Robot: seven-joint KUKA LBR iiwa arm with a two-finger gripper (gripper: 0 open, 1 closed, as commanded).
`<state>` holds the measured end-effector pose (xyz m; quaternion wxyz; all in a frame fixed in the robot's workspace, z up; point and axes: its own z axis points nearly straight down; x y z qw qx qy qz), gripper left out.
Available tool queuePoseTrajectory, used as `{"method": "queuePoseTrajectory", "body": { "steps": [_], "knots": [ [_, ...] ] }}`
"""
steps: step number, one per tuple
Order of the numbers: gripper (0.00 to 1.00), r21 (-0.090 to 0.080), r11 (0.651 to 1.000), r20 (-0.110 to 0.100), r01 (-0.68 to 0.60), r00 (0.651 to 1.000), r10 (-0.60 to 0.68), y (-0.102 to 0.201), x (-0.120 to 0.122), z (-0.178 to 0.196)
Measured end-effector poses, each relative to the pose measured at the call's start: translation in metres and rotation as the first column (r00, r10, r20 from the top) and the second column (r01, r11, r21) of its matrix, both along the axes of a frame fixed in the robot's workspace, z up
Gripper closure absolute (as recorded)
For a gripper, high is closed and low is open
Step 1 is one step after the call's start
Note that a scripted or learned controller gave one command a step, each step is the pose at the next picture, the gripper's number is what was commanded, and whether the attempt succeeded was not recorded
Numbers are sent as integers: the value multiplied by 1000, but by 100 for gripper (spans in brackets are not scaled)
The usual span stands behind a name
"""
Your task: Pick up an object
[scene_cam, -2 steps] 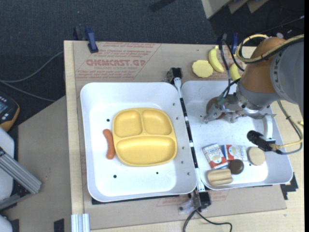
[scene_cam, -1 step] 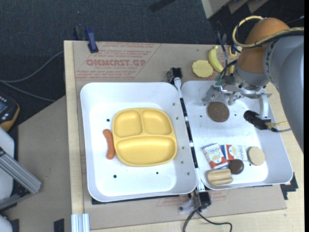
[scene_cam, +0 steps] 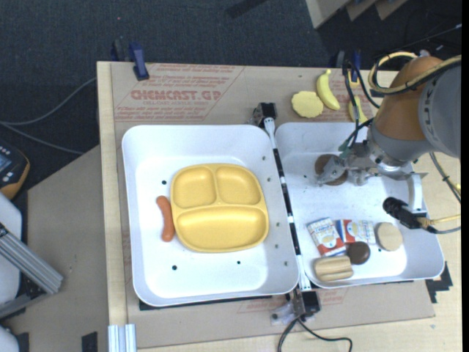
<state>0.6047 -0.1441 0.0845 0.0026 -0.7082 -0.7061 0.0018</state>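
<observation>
Brown round object [scene_cam: 327, 169], perhaps a toy cookie or mushroom, lies near the upper left of the right white bin [scene_cam: 432, 259], and it is the likeliest target for the pick. The pincer [scene_cam: 344, 169] hangs just beside it, on its right, low over the bin floor and seemingly touching or overlapping its edge. Being roundish, the object shows no clear long axis. The grey arm [scene_cam: 410, 116] with its orange band reaches in from the right. From this slanted view I cannot tell how far the pincer is spread or whether anything sits within it; the metal parts blur together.

Other pieces lie well apart along the bin's lower edge: a small carton [scene_cam: 325, 235], a dark brown disc [scene_cam: 358, 253], a tan bread roll [scene_cam: 333, 269] and a pale round piece [scene_cam: 388, 237]. The left white bin [scene_cam: 139, 196] holds a yellow divided plate [scene_cam: 218, 207] with a toy sausage [scene_cam: 166, 218] beside it.
</observation>
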Motion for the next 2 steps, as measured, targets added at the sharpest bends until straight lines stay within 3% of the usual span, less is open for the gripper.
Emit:
{"method": "queuePoseTrajectory", "body": {
  "steps": [1, 2],
  "knots": [
    [0, -3, 1000, 12, -7, 1000, 7, 22, 56, 1],
    [0, -1, 1000, 3, -1, 1000, 1, 10, 26, 0]
  ]
}}
